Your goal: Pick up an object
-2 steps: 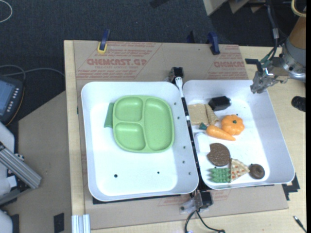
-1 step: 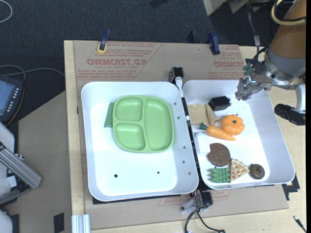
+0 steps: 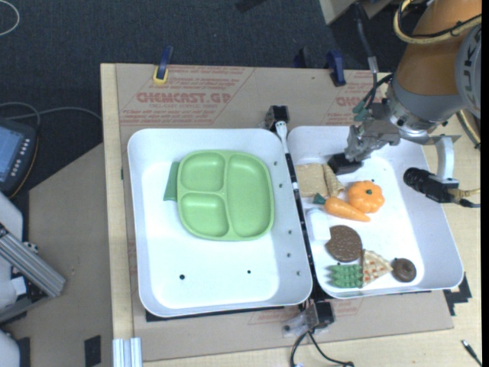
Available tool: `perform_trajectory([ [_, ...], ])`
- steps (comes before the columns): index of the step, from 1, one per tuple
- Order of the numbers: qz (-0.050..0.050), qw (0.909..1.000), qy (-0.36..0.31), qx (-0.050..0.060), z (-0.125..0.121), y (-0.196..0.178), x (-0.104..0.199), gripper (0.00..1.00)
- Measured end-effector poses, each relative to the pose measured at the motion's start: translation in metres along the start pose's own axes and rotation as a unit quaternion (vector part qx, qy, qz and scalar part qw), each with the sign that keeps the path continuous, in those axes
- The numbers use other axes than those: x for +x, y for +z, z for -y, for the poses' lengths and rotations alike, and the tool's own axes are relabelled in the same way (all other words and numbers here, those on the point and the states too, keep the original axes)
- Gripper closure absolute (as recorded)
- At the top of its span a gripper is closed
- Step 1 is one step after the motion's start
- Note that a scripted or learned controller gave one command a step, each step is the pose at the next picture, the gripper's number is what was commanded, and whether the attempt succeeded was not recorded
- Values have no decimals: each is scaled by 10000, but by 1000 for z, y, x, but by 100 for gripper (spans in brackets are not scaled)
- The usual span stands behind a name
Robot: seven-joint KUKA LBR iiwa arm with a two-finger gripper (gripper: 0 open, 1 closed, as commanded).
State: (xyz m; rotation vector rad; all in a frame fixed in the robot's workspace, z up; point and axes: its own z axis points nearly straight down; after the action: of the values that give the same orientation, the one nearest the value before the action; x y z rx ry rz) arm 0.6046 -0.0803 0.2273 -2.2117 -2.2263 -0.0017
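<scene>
Over the far corner of the right bin (image 3: 428, 262), the gripper (image 3: 345, 161) hangs low just above the toy food, and whether it is released or clenched cannot be told from this slanted view; nothing visibly sits in it. Nearest beneath it lie a tan bread slice (image 3: 310, 179), an orange toy carrot (image 3: 345, 208) and a small orange pumpkin (image 3: 366, 196), the carrot touching the pumpkin's near side. These are likely light, stiff plastic with slick skins; the pumpkin is round and may roll out of a pinch, so across its middle seems the best hold, while the carrot wants gripping across its thick end. Nearer the camera sit a brown cookie (image 3: 344, 242), green peas (image 3: 344, 275), a pizza wedge (image 3: 375, 265) and a chocolate doughnut (image 3: 403, 269). The left bin (image 3: 153, 266) holds a green divided plate (image 3: 226, 194). Both bins rest on a cardboard sheet (image 3: 229, 90) clamped to the bench, with dark carpet (image 3: 114, 14) beyond.
</scene>
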Motion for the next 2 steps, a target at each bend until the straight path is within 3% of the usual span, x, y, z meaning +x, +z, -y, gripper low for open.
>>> perform_trajectory([
  [1,2,10000,5,9,14,11,50,100],
  [2,-3,10000,-3,1,31,-3,107,100],
])
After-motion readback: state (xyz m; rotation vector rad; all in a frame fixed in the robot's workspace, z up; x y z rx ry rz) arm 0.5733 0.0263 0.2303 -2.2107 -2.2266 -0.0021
